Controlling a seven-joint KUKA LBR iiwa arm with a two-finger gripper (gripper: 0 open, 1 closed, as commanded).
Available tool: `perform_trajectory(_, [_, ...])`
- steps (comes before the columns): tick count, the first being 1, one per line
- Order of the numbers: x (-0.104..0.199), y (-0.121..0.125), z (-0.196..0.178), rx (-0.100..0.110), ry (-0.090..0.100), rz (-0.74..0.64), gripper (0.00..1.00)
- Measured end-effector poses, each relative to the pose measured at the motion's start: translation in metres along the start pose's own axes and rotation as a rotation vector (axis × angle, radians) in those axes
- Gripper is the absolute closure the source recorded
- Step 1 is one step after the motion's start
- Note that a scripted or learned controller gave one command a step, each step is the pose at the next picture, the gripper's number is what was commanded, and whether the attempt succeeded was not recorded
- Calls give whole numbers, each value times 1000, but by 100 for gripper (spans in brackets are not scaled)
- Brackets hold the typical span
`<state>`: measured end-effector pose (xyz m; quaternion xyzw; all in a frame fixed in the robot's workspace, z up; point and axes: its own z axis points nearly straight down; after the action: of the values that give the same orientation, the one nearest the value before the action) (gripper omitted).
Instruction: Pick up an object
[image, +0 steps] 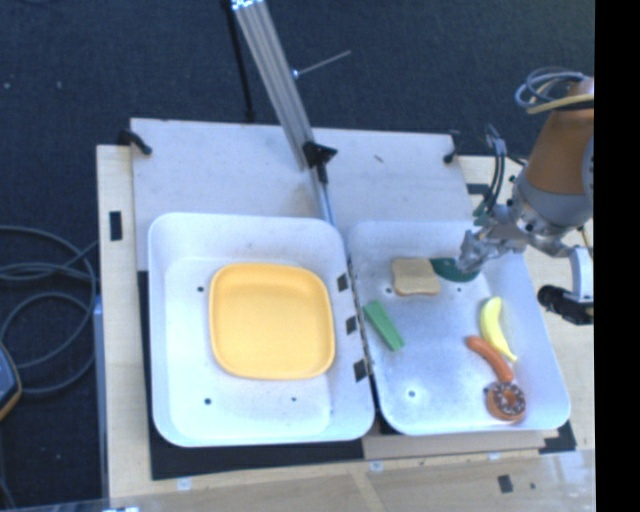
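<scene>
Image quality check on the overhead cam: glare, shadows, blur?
Camera view: even, soft lighting, faint shadows under the banana and green block; white bins bright but not blown out, no hard glare on the yellow plate; whole frame slightly soft, and the end effector too blurry to resolve.

Small dark-green object (447, 268) beside tan block (414, 277)

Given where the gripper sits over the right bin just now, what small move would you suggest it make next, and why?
Probably a short descent. The gripper sits over the dark green object beside the tan bread slice in the right bin, and nothing shows held in it. Lowering onto that green piece looks like the nearest chance of a grasp.
</scene>
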<state>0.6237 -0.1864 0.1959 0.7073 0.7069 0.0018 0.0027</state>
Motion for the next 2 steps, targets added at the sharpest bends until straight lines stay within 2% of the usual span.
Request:
perform_trajectory(1, [-1, 0, -10, 5, 1, 0, 100])
perform_trajectory(2, [48, -12, -27, 4, 2, -4, 100])
